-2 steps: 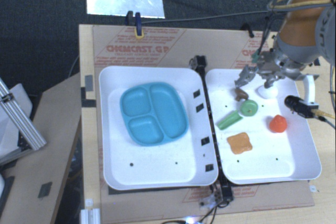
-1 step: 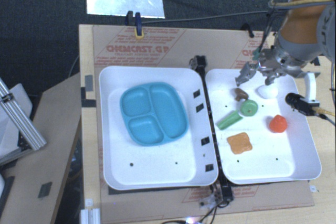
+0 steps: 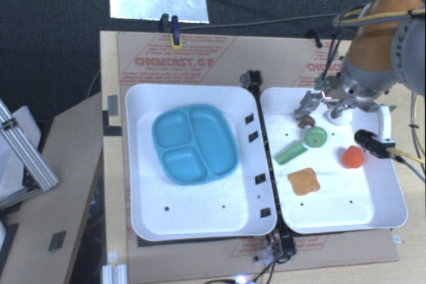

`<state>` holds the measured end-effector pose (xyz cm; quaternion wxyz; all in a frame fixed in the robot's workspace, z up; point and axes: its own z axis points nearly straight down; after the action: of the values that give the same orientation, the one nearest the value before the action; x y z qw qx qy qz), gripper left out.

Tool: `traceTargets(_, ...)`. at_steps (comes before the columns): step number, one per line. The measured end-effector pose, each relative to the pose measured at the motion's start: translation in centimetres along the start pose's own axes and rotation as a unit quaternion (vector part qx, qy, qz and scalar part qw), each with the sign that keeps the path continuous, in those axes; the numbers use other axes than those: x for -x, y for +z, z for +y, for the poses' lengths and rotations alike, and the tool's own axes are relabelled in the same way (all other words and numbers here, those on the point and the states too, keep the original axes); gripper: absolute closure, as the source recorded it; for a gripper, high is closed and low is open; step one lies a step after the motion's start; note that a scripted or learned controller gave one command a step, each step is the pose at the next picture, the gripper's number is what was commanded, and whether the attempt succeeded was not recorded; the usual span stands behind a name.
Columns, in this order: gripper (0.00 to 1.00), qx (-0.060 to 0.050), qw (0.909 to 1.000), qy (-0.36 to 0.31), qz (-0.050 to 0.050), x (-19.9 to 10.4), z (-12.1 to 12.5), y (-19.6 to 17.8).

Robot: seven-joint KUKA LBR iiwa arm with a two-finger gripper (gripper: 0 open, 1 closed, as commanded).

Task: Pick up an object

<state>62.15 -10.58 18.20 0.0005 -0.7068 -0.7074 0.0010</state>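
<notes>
Two white bins point(image 3: 200, 226) share the desk, the jaws point(image 3: 307, 111) (grip state impossible to tell) hovering just above a green round piece point(image 3: 315, 137) and green stick point(image 3: 290, 152).

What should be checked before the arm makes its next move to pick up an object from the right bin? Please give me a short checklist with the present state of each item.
1. Objects lie within the right bin: ok. Green round piece, green stick, orange flat piece and red ball all rest on its floor.
2. Gripper is over the right bin: ok, near its upper left part.
3. Gripper carries nothing: cannot tell; a small brown thing sits at its tip.
4. Targets are separated: not ok for the green round piece and green stick, which lie very close; ok for the red ball.
5. Blue tray stays out of the path: ok, it lies in the left bin.
</notes>
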Motion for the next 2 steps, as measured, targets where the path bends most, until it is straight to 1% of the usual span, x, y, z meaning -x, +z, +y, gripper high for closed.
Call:
traceTargets(1, 0.0, 0.0, 1.0, 0.0, 0.0, -0.5, -0.6, 4.5)
traceTargets(2, 0.0, 0.0, 1.0, 0.0, 0.001, -0.6, -0.7, 9.7)
